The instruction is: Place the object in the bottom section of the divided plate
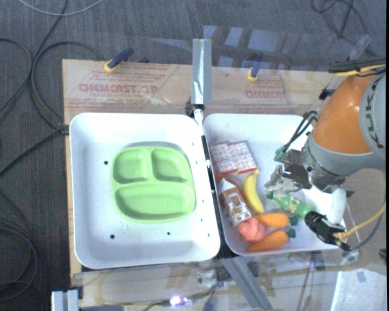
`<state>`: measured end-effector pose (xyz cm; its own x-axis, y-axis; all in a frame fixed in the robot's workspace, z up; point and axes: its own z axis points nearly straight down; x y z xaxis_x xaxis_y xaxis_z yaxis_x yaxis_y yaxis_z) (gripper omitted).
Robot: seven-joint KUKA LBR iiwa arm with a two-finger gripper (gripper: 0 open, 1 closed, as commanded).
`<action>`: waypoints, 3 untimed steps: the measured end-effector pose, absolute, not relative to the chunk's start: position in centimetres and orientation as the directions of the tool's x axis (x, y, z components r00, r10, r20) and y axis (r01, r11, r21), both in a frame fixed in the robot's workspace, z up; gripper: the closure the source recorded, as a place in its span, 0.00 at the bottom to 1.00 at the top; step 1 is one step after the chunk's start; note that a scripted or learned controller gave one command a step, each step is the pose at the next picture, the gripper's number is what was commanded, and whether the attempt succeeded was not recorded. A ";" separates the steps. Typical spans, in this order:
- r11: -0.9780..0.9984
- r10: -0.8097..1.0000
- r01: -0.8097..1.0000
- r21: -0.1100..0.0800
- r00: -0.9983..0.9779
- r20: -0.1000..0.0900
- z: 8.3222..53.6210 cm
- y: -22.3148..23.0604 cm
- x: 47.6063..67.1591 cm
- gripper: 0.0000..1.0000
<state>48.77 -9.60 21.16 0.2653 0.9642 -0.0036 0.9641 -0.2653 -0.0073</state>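
Note:
A green divided plate lies in the left bin, with two small sections at the far side and one wide section at the near side. Nothing lies in any of its sections. The right bin holds toy food: a red-and-white carton, a second small carton, a banana, two orange carrots, a pink piece and a green item. My gripper hangs low over the right bin, just right of the banana and above the green item.
The arm's orange band and grey wrist cover the right bin's right half. A metal post stands behind the wall between the bins. Two yellow clamps hold the board at the back. Cables lie on the floor at the left.

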 end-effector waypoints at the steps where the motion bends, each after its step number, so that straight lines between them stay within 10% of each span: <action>1: -0.416 0.909 0.909 -0.010 0.416 -0.005 12.6 -13.9 48.2 1.00; 2: -0.516 0.857 0.857 -0.006 0.516 -0.007 20.4 -8.3 48.4 1.00; 3: -0.608 0.794 0.794 -0.008 0.608 -0.008 14.9 -9.7 48.2 1.00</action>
<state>48.23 -9.70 14.93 0.6075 0.7943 -0.0084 0.7942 -0.6076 -0.0082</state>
